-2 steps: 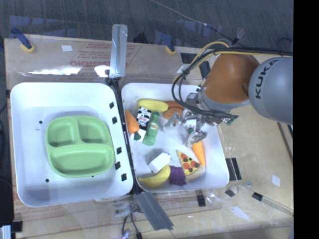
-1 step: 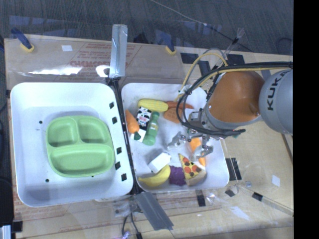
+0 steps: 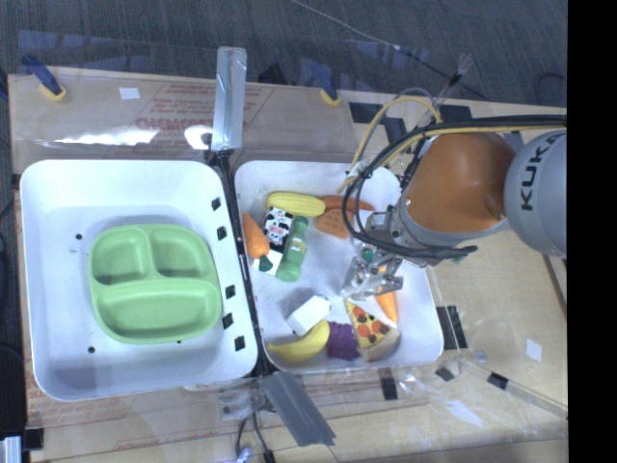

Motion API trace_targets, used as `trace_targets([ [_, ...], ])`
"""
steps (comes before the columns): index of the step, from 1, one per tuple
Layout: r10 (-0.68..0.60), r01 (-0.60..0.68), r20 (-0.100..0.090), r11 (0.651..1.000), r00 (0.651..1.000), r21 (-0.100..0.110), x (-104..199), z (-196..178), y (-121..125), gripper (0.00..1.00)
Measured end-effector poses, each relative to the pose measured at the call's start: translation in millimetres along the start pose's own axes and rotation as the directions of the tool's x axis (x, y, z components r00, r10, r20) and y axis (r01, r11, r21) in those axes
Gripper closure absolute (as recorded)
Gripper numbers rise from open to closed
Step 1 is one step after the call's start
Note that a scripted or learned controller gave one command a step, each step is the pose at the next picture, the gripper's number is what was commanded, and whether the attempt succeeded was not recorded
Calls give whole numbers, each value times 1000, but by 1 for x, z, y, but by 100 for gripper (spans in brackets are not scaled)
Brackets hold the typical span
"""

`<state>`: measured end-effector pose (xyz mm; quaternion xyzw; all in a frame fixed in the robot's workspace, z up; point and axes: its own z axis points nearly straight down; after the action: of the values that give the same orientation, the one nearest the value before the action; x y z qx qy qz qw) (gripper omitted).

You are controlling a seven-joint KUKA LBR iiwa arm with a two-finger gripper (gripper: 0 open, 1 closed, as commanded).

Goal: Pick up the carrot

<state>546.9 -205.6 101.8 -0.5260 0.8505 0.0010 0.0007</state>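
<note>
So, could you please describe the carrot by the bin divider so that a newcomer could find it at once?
Look in the right bin, along its left wall. The carrot lies there beside the small cow-patterned carton. It is a plain orange cone, unlike the green bottle and yellow corn nearby.

- The carrot [image 3: 254, 238], a short orange toy piece, is lying in the right bin [image 3: 424, 340] hard against its left wall.
- It is pointing roughly up and down the view, slightly tilted.
- It is resting just beside the small black-and-white carton [image 3: 279, 228] and near the green bottle [image 3: 291, 250].
</note>
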Motion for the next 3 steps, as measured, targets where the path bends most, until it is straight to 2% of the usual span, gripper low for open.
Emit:
trace_targets([
  [1,0,0,0,1000,1000,0,0,0,0,0],
  [2,-4,4,2,1000,1000,2,-3,-10,0,100],
  [3,-5,5,2,1000,1000,1,-3,-10,0,0],
])
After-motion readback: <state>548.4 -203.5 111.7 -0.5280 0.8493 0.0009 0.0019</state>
